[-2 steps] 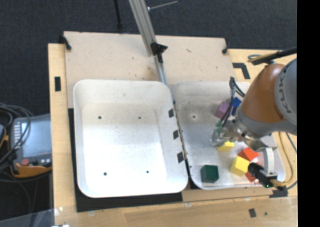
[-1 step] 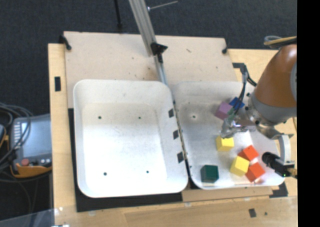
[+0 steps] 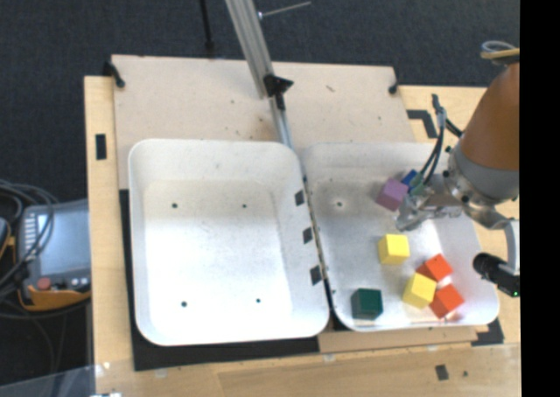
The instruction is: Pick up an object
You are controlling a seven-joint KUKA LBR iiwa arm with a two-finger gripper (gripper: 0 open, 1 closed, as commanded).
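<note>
Nearest the front rim of the right bin [image 3: 350, 163] sits a dark green cube [image 3: 367, 302], close to that bin's front left corner. To its right, still by the front rim, a tight cluster: a yellow cube [image 3: 420, 289] with an orange-red block [image 3: 448, 300] touching its right side, and a second orange-red block [image 3: 437, 268] just behind, its top face looking pale. A little further back, near the middle of the bin, another yellow cube [image 3: 394, 248] stands by itself, apart from the cluster. Behind that, toward the back right of the bin, a purple cube [image 3: 393, 193] lies tilted, with a small blue piece [image 3: 409, 178] touching its far right corner, partly hidden by cables.

That makes two yellow, two orange-red, one green, one purple and one blue piece, seven in all, every one in the right bin.

The gripper [image 3: 411, 214] hangs low over the bin just to the right of and in front of the purple cube, between it and the lone yellow cube. Its metal parts blur together from here, so I cannot tell how the fingers stand, and I see no cube between them. The grey wrist and orange band rise above it at the bin's right side.

The left bin [image 3: 219, 155] lies alongside, the two rims touching along the middle of the bench [image 3: 101, 212].
</note>
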